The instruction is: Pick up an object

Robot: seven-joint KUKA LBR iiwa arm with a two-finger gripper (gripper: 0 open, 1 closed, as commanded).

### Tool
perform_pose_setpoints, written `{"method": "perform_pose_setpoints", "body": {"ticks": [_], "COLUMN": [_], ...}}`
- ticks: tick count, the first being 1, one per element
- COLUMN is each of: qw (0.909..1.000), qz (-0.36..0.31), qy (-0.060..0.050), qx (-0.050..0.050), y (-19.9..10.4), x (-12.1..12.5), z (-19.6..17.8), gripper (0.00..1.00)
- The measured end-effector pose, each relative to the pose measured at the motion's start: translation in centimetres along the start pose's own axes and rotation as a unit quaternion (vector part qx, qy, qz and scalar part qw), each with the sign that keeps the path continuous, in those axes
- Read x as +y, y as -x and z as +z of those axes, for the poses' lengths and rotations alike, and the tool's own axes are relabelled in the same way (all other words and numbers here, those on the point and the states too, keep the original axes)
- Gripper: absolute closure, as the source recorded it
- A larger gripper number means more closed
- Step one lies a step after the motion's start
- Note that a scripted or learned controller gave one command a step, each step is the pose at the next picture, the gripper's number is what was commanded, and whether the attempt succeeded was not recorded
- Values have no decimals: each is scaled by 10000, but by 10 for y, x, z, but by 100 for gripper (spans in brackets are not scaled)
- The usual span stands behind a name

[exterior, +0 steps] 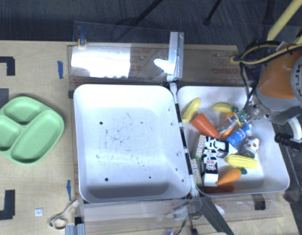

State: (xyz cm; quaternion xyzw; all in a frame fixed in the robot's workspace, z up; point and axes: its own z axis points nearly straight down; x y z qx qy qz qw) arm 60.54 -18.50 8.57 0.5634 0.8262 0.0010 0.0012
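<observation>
Pincer (240, 117) low in right bin (273, 180), grip state unclear, blue object (236, 137) just below, orange carrot (206, 125) beside.

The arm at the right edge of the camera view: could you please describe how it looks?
The arm has a bulky rounded body with an orange band above a grey wrist section. Black and yellow cables loop over its top. The gripper end is small and dark, its detail too fine to make out.
</observation>
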Motion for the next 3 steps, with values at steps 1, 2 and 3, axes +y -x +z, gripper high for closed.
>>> {"method": "perform_pose_setpoints", "body": {"ticks": [1, 2, 3], "qw": [10000, 9997, 9968], "qz": [9, 241, 799], "qy": [7, 12, -6], "qx": [-8, -4, -1], "y": [1, -25, -75], "x": [0, -8, 31], "z": [-12, -1, -128], "gripper": [100, 100, 100]}}
